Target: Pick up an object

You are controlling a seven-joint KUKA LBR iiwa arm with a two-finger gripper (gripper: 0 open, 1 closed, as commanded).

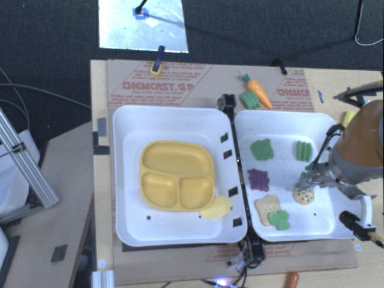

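The tool [309, 182] at the end of the grey arm with the orange band [363, 138] is down inside the right-hand shallow white bin [324, 123], low over its floor. Right at its tip, touching or all but touching it on the near side, lies a small round tan cookie with dark chips [304, 196]. That is the piece I would take for the one being gone after. It sits just below the tool in the view, a shade towards the left, so the move turns on a short drop nearly straight onto it and not a reach across the bin. The cookie is round, so no long axis has to be matched.

Whether the tool is spread or pinched together I cannot tell from here; the dark metal parts run together, and I see nothing clearly caught between them, so I would not say the cookie is held.

Other toy foods lie around it. A purple bunch of grapes [258, 179] is to the left, well apart from the tool. A flat tan slice with a green leafy piece on its corner [273, 212] is nearer, down to the left. A green leafy lump [261, 149] and a ribbed green pod shape [303, 150] are farther up the bin. The nearest crowding, in my judgement, comes from the tan slice, though a gap shows between it and the cookie.

The left-hand white bin [129, 131] holds a yellow divided plate [177, 174], and the counter [198, 83] behind carries a toy carrot [259, 92].
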